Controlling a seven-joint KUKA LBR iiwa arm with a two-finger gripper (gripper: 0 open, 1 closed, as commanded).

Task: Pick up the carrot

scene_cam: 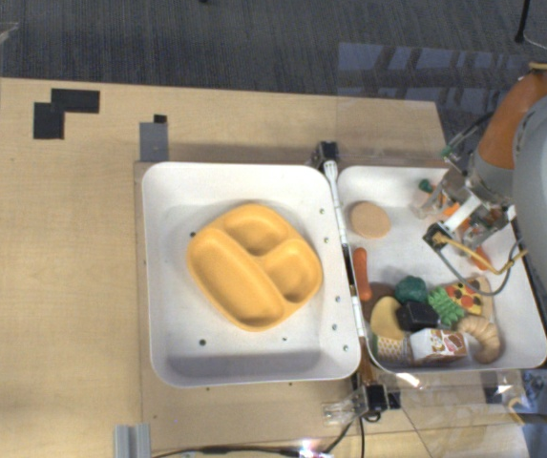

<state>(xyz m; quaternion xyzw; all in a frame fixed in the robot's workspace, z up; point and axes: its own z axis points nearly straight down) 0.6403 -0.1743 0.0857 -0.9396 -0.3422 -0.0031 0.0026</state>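
I can't tell the hand's [464, 219] state; the carrot [360, 272] hugs the right bin's [538, 351] left wall, so I risk a fumble.

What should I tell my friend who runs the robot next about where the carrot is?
Gripper: over the right bin's far side; fingers hard to make out, nothing seen held.
Carrot: lying along the right bin's left wall, near the tan round piece, apart from the gripper.
Yellow tray: in the left bin.
Done: nothing picked yet.
Left: reach the carrot, grasp, lift.
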